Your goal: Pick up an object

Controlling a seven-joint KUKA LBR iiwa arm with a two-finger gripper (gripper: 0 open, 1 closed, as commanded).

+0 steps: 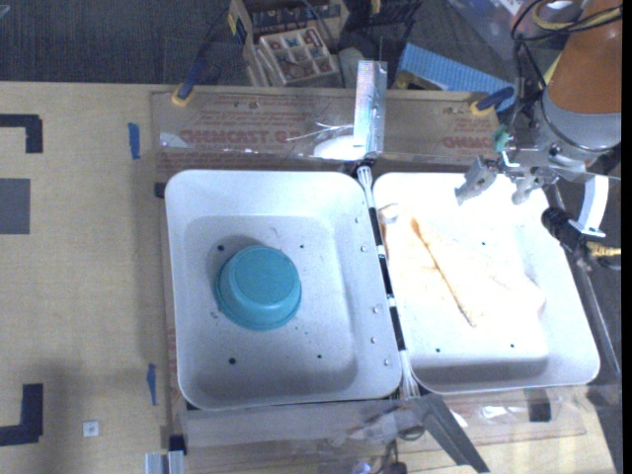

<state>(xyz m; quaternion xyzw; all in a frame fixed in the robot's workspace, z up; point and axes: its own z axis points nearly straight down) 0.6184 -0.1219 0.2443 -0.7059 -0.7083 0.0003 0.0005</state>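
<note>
From my station, the round teal plastic bowl [259, 285] sits upside down in the shallow white left bin [197, 200]. My two-finger gripper [499, 178] hangs well to the bowl's right, above the far edge of the glare-washed right bin [573, 358], fingers spread apart and holding nothing, I think. I judge this the approach step: next I must carry it across and descend over the bowl.

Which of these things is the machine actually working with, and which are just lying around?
For the job:
- blue bowl, upside down in the left bin
- tool, above the right bin

Lying about:
- wooden crate behind the bench
- blue tape
</note>
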